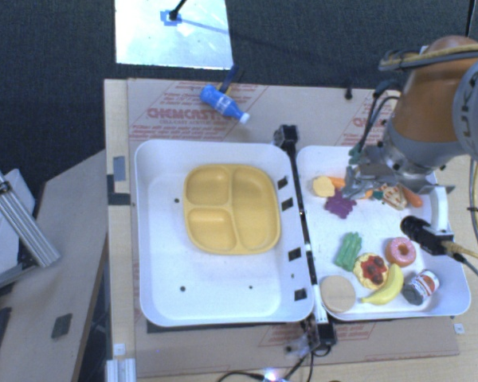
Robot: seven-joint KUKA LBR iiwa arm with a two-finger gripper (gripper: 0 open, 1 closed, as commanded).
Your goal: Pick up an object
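Two white bins sit side by side: the left bin (155, 293) has a yellow divided plate (229, 208), the right bin (454, 293) is full of toy food. The gripper (357, 183) hangs low at the far end of the right bin, just above purple grapes (340, 205) and beside a yellow piece (323, 186); can't tell its grip state from this angle. Nearer: green veg (349, 249), pizza (372, 269), banana (386, 286), donut (400, 251), can (420, 286)
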